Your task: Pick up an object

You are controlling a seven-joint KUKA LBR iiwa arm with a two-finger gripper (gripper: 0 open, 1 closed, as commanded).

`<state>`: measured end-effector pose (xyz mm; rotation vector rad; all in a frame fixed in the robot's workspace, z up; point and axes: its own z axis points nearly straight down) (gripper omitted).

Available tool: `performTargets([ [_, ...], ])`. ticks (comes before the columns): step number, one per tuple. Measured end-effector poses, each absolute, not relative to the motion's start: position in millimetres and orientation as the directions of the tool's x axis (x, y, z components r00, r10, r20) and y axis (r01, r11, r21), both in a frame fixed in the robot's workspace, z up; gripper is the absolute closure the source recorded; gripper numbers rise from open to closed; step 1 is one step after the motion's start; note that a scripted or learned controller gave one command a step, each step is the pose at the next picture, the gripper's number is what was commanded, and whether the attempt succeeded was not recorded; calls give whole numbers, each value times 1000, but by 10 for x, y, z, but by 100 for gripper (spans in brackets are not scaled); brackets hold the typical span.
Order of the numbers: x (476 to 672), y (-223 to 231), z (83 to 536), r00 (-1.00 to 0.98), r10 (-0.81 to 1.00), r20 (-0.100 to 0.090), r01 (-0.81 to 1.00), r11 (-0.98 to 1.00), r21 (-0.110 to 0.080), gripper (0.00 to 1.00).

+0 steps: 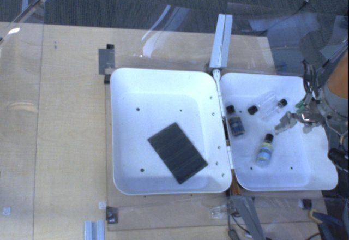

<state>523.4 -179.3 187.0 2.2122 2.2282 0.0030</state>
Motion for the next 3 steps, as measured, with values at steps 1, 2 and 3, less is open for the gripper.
performTargets([
  [1, 5351, -1362, 946, 23, 1000, 0, 1000, -23, 7, 0],
  [2, 5372, -1353, 1055, 20, 1000, -1, 1000, -20, 12, 100],
  [3, 5537, -1659, 902, 159, 987, 1, 987, -159, 14, 100],
])
